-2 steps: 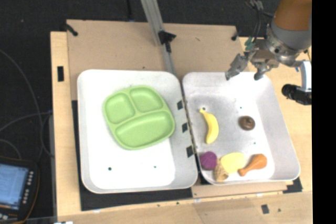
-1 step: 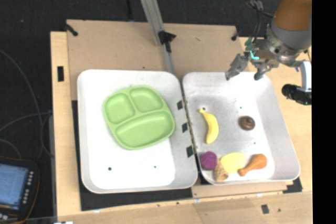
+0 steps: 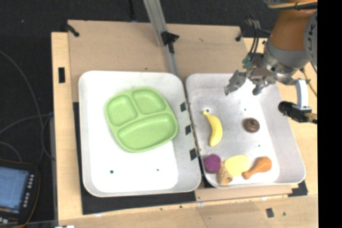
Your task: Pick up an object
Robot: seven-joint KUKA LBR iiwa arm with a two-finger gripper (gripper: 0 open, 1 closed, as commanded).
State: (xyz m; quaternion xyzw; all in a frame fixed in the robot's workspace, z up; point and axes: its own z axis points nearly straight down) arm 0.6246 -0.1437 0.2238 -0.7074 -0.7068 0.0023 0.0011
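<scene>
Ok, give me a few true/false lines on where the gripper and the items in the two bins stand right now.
1. The green divided plate lies in the left bin. True.
2. The gripper holds the banana. False: its fingers are spread with nothing between them, above the far end of the right bin.
3. The banana lies in the right bin, near the wall it shares with the left one. True.
4. The small brown round object sits on the green plate. False: it lies on the right bin's floor, right of the banana.
5. The purple object lies at the right bin's near end. True.
</scene>
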